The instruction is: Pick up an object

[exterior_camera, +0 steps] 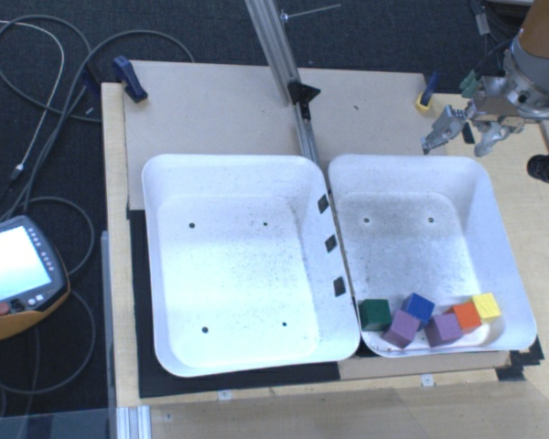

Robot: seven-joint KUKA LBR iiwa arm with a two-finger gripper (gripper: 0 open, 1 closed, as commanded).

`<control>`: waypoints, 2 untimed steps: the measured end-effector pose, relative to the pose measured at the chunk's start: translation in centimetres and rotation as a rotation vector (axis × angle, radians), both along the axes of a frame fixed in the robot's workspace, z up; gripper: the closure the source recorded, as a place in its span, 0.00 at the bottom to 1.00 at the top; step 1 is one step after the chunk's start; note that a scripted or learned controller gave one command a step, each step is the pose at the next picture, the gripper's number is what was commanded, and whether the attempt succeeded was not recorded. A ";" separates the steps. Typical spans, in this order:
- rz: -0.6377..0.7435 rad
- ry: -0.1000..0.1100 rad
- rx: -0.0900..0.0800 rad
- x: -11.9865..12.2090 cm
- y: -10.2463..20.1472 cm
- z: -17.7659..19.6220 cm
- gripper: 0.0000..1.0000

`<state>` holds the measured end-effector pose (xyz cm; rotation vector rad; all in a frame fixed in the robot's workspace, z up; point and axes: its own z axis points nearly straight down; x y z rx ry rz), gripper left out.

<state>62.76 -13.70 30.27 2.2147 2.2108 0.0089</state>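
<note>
The pincer hangs in the upper right of the frame, just above the top edge of the right bin. Its two fingers are spread apart and there is nothing between them.

The blocks all sit together along the bottom edge of the right bin, far from the pincer. From left to right there is a green block, a purple block, a blue block, another purple block, an orange block and a yellow block. Most of them touch each other.

The left bin lies right beside the right bin on the counter. A small screen sits at the left edge of the frame.
</note>
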 end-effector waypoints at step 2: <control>0.003 0.023 0.009 -5.8 -3.5 -15.0 0.00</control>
